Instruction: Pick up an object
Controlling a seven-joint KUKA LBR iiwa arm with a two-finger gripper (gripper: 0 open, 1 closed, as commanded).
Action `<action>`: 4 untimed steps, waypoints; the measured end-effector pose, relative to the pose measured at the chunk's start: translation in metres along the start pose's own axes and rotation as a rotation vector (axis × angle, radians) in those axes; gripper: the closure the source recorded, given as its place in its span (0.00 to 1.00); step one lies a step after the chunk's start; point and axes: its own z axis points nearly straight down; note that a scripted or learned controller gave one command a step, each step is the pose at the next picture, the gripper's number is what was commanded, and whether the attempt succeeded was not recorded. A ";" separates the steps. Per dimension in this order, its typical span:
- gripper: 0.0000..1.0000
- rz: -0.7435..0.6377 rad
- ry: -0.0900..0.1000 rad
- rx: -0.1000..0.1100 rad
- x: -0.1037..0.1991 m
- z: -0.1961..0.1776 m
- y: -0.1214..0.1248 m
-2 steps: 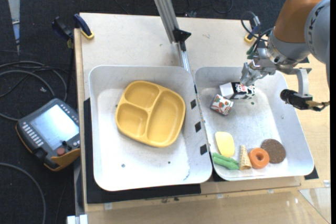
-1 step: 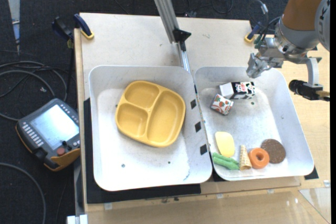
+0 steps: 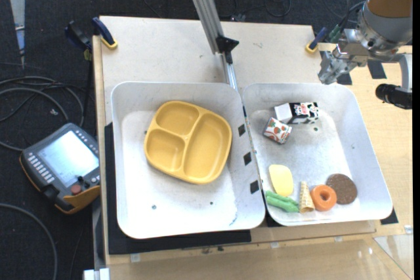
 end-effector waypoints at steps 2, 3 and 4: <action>1.00 -0.005 0.004 0.009 0.119 0.017 0.000; 1.00 -0.005 0.003 0.009 0.168 0.019 -0.008; 1.00 -0.004 0.003 0.011 0.215 0.045 -0.018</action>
